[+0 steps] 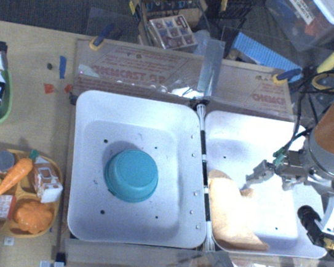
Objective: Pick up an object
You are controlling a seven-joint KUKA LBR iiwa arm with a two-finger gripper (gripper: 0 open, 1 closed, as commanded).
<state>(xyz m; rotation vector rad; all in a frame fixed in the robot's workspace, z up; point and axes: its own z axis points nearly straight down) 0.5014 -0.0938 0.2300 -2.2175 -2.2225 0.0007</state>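
Right bin [242, 131]: tan cloth [230, 212] lies at its 7 o'clock corner. The gripper [251, 185] hovers at the cloth's 1 o'clock edge, fingers narrowly parted, nothing between them. Left bin [89, 112]: teal bowl [131, 175] upside down near centre.

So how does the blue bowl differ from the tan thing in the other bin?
The blue bowl is round and sits upside down near the middle of the left bin; the tan piece is flat, irregular in outline, and lies against the right bin's near-left corner. The bowl stands apart from the arm, while the gripper hovers at the tan piece's upper edge. Each is alone in its white bin.
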